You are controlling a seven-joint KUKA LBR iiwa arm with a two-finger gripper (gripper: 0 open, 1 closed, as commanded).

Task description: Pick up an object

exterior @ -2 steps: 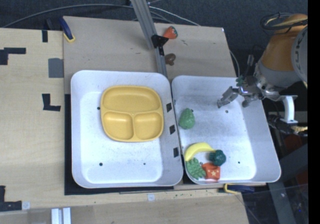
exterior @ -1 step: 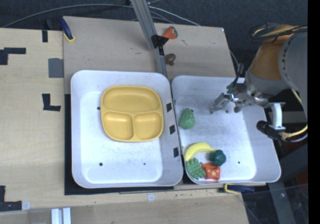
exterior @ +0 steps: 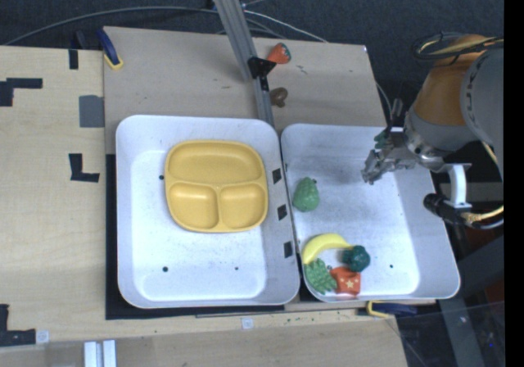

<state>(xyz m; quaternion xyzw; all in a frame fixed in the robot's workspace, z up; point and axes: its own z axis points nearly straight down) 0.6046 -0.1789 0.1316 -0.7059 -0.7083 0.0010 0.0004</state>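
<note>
In the right bin [exterior: 393, 218] lie several small toy foods. A green pear-like piece [exterior: 306, 194] sits near the bin's left wall. At the front left corner cluster a yellow banana [exterior: 324, 246], a dark green broccoli-like piece [exterior: 356, 258], a red piece [exterior: 347, 282] and a light green leafy piece [exterior: 320, 277]. My gripper [exterior: 377, 167] hangs over the right bin's back right area, well away from all of them. Nothing shows between its fingers.
The left bin [exterior: 139, 218] holds a yellow sectioned plate [exterior: 217, 184]. A grey pole [exterior: 233, 9] rises from the bench behind the bins, with a small orange-red object [exterior: 280, 52] beside it. The arm's grey body [exterior: 467, 103] fills the right side.
</note>
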